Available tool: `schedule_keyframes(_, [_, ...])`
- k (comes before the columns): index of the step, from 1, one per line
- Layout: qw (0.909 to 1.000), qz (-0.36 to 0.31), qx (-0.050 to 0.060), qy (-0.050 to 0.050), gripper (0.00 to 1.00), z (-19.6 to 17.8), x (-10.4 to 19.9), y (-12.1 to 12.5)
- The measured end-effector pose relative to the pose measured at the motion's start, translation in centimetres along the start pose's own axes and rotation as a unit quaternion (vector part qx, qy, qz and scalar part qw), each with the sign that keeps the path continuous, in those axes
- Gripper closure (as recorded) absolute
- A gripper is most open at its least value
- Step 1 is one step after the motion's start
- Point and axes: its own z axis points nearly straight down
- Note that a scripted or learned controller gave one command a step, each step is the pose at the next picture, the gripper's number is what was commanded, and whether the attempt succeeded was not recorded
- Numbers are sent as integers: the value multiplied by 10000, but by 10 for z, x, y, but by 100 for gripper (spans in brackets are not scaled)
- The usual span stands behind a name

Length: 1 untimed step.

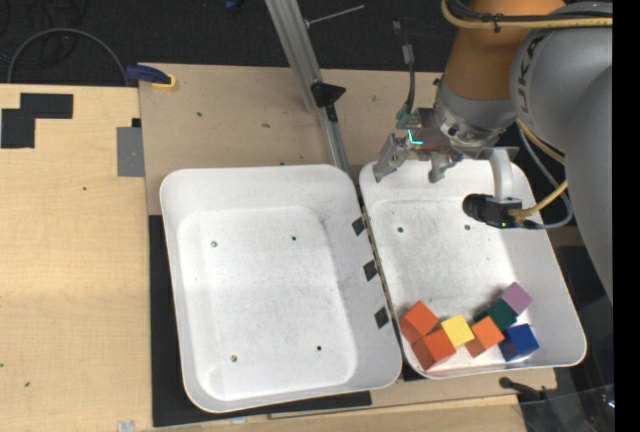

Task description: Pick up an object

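Observation:
My gripper (413,163) hangs over the far edge of the right bin (450,230), its two grey fingers (390,161) spread apart with nothing between them. Several small blocks lie clustered in the near right corner of that bin: two orange-red blocks (425,330), a yellow block (457,330), an orange block (487,332), a green block (502,312), a purple block (516,297) and a blue block (519,341). The gripper is well above and behind the blocks, apart from them.
The left bin (260,280) lies beside the right one, with black clips (370,268) along the seam. A slanted aluminium rail (300,50) rises behind the bins. A black cable fitting (490,210) hangs by the wrist over the right bin.

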Motion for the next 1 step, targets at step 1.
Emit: schedule_keyframes(1, [10000, 25, 13, -1, 0, 25, -6, 4])
